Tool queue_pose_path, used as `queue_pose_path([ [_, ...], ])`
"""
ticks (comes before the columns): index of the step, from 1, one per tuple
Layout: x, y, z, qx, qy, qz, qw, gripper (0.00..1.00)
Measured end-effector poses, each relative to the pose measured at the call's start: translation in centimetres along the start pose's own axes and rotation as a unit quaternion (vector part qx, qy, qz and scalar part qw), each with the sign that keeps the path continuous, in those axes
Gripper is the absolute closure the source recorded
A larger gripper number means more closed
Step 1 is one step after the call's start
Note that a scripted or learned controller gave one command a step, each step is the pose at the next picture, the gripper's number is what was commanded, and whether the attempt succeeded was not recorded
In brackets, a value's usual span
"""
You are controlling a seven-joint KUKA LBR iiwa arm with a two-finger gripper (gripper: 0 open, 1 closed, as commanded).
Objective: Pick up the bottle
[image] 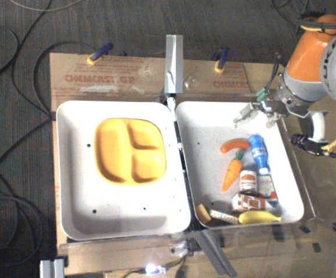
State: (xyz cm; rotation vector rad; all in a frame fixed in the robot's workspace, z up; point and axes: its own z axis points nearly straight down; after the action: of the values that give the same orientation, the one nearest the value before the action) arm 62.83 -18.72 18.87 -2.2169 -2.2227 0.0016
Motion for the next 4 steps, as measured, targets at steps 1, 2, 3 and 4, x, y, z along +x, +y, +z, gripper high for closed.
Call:
queue_pose_path([
  [1,0.0,0.0,0.0,0.0,0.0,0.0,1.0,0.0],
  [2,-3.2,0.8,-4.4,-0.001,-0.001,-0.009,1.0,0.0],
  [3,-3.2,-1.4,6.6,0.001,0.001,-0.038,0.9993,0.0],
  [4,-2.8,-0.5,8.9,-0.014,0.001,-0.046,0.9989,0.0],
])
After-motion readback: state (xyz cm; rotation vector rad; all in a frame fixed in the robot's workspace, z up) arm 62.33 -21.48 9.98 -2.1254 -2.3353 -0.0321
